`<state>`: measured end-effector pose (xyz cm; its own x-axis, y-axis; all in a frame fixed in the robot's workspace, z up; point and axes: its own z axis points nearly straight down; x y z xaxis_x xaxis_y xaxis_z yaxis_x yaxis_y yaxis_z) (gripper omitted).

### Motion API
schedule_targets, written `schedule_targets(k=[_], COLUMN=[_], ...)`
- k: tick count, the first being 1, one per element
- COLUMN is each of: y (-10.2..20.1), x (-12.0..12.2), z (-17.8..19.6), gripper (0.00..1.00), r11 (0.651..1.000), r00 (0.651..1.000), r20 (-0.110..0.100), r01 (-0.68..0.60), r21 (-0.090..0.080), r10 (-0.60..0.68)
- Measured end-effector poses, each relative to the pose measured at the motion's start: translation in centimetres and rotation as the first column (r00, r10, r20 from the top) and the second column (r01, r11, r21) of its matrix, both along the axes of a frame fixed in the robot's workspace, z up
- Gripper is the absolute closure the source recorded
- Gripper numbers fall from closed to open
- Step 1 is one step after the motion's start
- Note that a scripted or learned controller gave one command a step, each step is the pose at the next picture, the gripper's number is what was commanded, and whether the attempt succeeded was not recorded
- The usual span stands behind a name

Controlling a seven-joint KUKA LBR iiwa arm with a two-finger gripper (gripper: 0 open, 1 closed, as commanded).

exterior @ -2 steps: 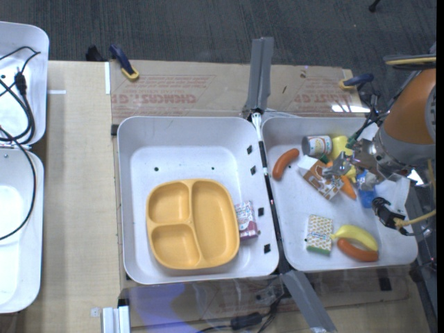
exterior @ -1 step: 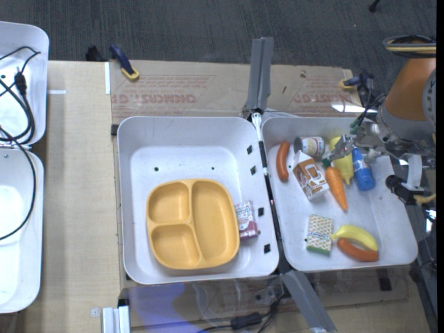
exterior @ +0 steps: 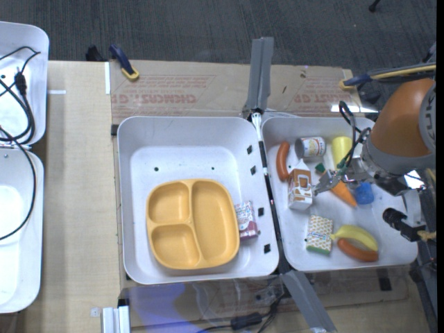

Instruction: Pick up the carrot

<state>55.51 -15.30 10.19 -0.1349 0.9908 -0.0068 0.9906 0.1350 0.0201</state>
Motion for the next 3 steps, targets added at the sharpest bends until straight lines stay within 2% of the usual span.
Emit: schedule_targets(k=[1, 2, 3], y=[-0.2, -0.5, 2.7], x=[-0.1, 0.8, 1.3], z=[0.9, -0.5, 11.8], gripper=[1.00, 1.00, 1.00], r11=[1.000, 0.938, 0.941], r00=[1.000, 0.938, 0.941], r20=[-0.003, -0.014, -0.020], r01=[0.004, -0.347, -0.338], r21=[0.000, -0.003, 0.002], r10=[-0.004, 0.347, 0.338])
